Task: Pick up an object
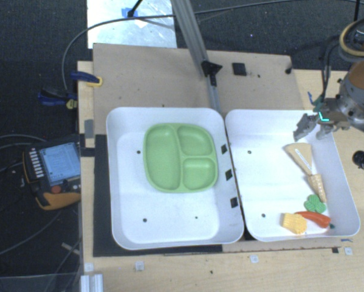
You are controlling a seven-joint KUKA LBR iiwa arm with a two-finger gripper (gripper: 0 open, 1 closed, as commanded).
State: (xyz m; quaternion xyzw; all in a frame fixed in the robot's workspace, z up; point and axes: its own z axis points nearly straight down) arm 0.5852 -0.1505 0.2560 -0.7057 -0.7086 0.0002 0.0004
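Note:
My gripper point(312, 128) hangs over the back right corner of the right bin point(260, 181), its two fingers spread apart with nothing between them. Just below it lies a pale wedge-shaped piece point(299, 157). Further toward the front right are an ice cream cone point(317, 186), a green leafy toy point(315, 203), an orange carrot point(314, 218) and a yellow piece point(295, 223). All of these rest on the bin floor.
The left bin point(127, 224) holds a green divided plate point(180, 157). A grey pole point(191, 26) slants across the back of the bench. A handheld controller point(53, 170) and cables lie off the bench to the left.

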